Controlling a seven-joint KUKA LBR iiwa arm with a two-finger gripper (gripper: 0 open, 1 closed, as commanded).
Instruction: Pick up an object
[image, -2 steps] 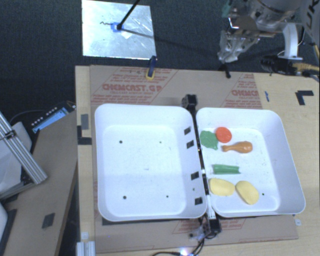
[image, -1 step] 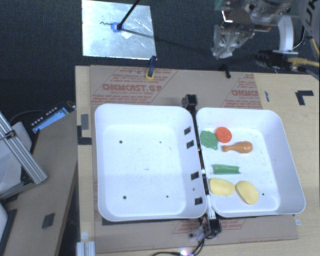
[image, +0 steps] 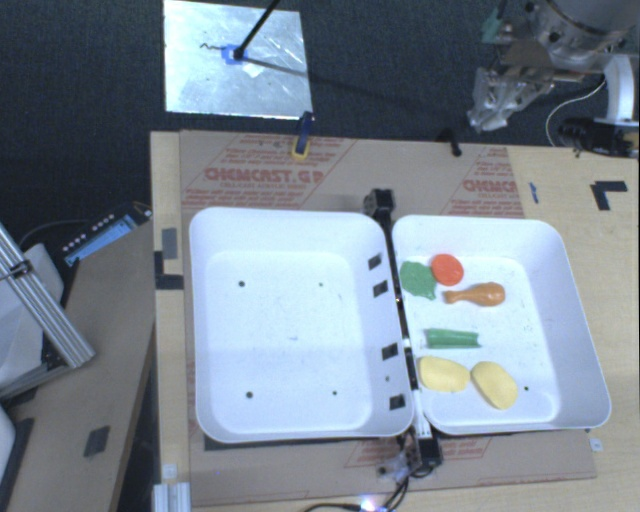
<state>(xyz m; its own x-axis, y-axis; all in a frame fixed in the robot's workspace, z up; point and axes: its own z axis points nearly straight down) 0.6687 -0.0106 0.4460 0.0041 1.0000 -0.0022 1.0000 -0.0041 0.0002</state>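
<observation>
The gripper (image: 490, 115) hovers beyond the right bin (image: 575, 300), apparently empty, spread unclear. The drumstick (image: 478, 294) near the bin's middle looks light, rigid; grasp its narrow shank.

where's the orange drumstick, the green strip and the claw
orange drumstick (image: 476, 294), camera view, on its thick middle
green strip (image: 451, 339), camera view, on the middle of its length
claw (image: 487, 118), camera view, between its fingertips, above the bench's far edge
</observation>
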